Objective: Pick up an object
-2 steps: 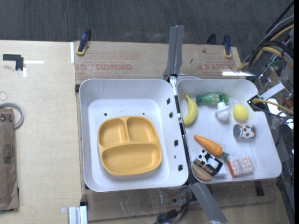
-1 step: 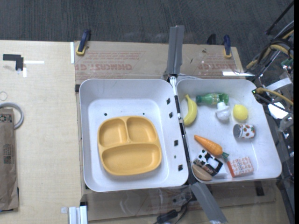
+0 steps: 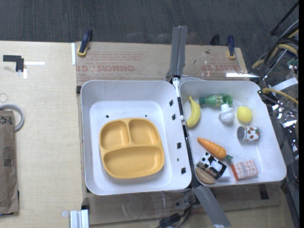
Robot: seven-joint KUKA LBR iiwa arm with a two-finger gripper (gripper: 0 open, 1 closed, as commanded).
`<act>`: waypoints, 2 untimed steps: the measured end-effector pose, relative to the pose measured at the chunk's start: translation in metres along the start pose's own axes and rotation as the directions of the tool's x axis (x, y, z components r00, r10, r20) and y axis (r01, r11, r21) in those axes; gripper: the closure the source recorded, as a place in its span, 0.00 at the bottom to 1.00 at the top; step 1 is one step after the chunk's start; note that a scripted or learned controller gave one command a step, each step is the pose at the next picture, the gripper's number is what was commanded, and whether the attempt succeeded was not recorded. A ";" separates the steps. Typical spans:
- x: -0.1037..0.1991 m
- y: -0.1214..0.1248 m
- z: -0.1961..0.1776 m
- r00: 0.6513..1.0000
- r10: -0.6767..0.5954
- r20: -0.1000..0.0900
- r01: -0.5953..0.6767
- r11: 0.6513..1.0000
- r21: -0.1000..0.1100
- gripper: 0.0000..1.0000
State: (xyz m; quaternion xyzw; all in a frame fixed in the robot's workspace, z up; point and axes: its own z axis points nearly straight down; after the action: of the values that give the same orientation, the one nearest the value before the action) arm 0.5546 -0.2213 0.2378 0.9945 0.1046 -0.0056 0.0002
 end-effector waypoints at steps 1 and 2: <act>0.033 0.008 -0.150 1.000 -0.009 -0.006 0.009 1.000 -0.001 1.00; 0.078 0.017 -0.199 1.000 -0.026 -0.006 0.026 1.000 -0.001 1.00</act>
State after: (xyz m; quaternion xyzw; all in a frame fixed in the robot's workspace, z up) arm 0.6371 -0.2216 0.4363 0.9931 0.1175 -0.0024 0.0000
